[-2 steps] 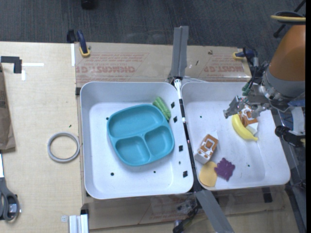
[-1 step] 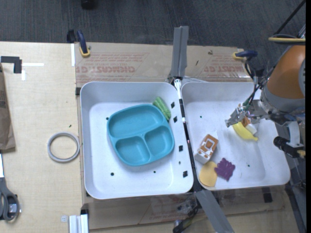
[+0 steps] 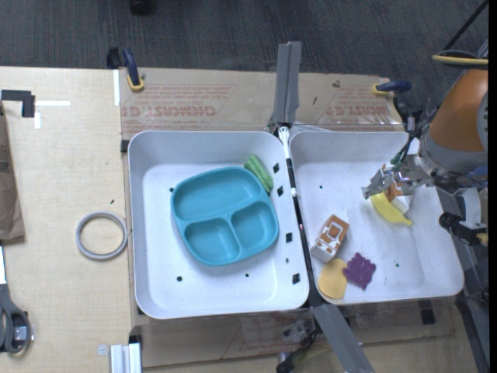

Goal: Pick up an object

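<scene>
End effector (image 3: 386,186) low over the banana (image 3: 390,210)

Whether its fingers are apart or together, I cannot tell; the banana lies in the right bin (image 3: 435,282), just beneath it.

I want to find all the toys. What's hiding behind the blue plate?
A green toy pokes out behind the blue plate at its top right corner, in the left bin. The plate covers its lower part, so its full shape can't be seen.
</scene>
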### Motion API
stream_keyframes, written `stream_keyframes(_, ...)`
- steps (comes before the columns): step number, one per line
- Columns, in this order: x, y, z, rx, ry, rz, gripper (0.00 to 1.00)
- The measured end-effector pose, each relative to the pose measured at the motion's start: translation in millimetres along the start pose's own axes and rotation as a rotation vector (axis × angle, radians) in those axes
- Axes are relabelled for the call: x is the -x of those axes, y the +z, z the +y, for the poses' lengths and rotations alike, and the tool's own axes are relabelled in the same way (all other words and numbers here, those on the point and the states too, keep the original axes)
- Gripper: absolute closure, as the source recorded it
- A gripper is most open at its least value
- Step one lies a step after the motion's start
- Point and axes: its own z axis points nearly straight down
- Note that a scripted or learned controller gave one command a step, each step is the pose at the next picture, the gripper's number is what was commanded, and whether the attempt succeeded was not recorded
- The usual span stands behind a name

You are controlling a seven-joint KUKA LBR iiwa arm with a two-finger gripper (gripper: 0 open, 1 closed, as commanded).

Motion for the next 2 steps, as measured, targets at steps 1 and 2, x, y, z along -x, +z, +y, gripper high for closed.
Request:
stream_keyframes(1, 11.1, 0.1, 7.1, 0.004, 0.017, -0.003, 0.00)
stream_keyframes(2, 17.9, -0.4, 4.7, 0.009, 0.021, 0.003, 0.00)
